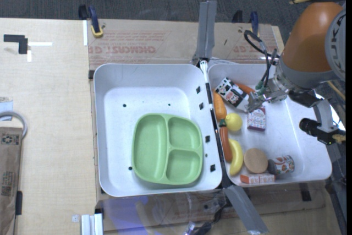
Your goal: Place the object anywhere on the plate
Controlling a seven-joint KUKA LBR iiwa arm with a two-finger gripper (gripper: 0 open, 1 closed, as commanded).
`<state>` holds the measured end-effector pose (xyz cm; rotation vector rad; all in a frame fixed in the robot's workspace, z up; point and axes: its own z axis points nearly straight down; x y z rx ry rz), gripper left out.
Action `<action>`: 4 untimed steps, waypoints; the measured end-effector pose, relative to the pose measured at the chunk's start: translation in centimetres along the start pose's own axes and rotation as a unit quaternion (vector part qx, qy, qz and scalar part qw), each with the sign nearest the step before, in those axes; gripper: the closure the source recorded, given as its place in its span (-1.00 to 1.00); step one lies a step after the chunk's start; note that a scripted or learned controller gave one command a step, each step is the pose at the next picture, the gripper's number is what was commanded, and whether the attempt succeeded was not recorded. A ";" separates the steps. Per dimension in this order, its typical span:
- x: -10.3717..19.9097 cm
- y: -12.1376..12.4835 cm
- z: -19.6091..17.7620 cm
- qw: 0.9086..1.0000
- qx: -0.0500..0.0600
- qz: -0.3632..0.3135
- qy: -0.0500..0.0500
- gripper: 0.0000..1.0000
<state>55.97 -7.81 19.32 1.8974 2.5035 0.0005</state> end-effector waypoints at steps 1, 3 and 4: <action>6.4 1.2 0.2 0.992 0.001 -0.123 0.000 1.00; 20.7 -1.1 0.0 0.969 0.001 -0.247 0.000 1.00; 15.5 -2.3 0.2 0.958 0.001 -0.288 0.000 1.00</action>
